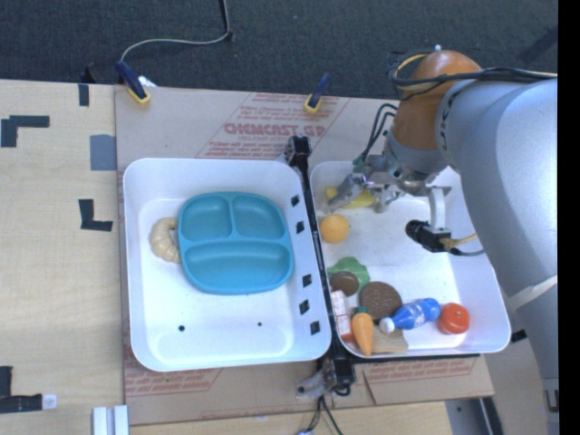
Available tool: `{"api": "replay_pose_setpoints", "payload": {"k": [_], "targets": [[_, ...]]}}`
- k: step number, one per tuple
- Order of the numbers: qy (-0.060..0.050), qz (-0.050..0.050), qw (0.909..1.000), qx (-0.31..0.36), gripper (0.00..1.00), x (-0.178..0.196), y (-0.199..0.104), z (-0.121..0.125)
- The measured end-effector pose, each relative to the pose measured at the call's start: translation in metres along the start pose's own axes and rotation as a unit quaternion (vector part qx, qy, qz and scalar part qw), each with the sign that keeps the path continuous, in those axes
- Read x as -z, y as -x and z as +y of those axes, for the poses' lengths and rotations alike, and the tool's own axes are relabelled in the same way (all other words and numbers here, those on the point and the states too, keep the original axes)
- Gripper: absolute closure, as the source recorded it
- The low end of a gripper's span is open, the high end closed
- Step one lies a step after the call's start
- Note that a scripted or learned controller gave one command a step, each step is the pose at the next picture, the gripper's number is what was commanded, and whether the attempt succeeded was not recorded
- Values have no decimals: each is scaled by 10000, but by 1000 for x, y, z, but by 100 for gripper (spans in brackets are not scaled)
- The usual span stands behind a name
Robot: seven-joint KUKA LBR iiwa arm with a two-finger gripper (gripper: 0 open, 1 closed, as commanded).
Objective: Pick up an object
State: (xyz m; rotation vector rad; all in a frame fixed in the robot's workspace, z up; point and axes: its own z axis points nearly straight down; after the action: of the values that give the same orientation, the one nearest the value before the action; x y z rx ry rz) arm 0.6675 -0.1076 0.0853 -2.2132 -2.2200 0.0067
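My gripper (pixel 370 187) hangs low over the far end of the right bin (pixel 471 284), under the orange wrist band. A yellow object (pixel 348 194), maybe a banana, lies right at the gripper's tip and is partly hidden by it; contact cannot be judged. An orange ball (pixel 333 228) sits just in front of it by the bin's left wall. At the near end lie a green vegetable (pixel 350 267), a brown round piece (pixel 379 299), a carrot (pixel 362 333), a small blue bottle (pixel 413 315) and a red-orange fruit (pixel 453 319).
The left bin (pixel 149 329) holds a blue divided plate (pixel 236 243) with a beige piece (pixel 163 239) against its left side. A black divider (pixel 308 243) with clips runs between the bins. The grey arm (pixel 517 170) covers the right bin's far right corner.
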Motion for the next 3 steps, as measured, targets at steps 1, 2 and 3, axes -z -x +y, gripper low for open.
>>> {"api": "replay_pose_setpoints", "payload": {"k": [1, 2, 3], "targets": [[25, -19, 10000, -11, 0, 0, -11, 0], [30, -9, 10000, -5, 0, 0, -3, 1], [34, -19, 10000, -11, 0, 0, -9, 1]]}}
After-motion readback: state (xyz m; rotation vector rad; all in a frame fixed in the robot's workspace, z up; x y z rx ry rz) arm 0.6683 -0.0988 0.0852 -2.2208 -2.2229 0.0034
